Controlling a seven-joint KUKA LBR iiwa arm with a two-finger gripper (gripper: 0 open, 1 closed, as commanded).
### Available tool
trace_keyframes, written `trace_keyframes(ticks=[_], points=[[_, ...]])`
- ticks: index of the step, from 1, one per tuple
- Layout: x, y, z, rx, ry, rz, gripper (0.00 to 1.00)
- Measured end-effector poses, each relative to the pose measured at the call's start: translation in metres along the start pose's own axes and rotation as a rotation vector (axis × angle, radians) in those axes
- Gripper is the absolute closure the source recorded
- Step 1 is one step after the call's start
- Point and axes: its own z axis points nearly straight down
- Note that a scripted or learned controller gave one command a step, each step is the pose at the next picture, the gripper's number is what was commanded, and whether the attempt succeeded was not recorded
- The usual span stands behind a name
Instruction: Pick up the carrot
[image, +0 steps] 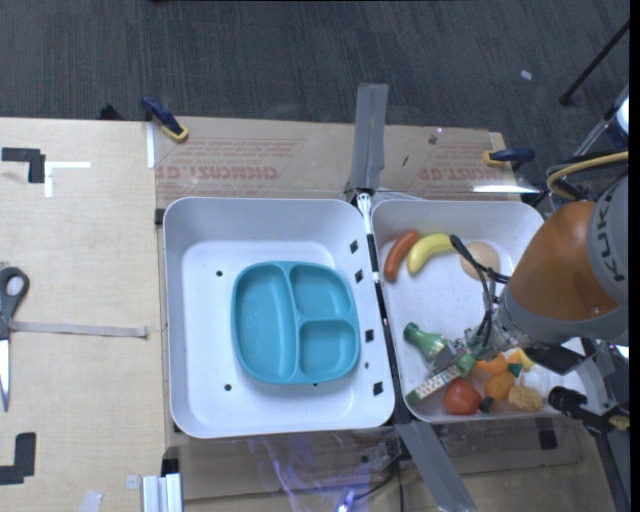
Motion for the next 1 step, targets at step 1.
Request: trace_keyframes(ticks=[1], points=[[-0.0016, 0.0050, -0.0128, -0.012, -0.007, -0.004, 1.00]])
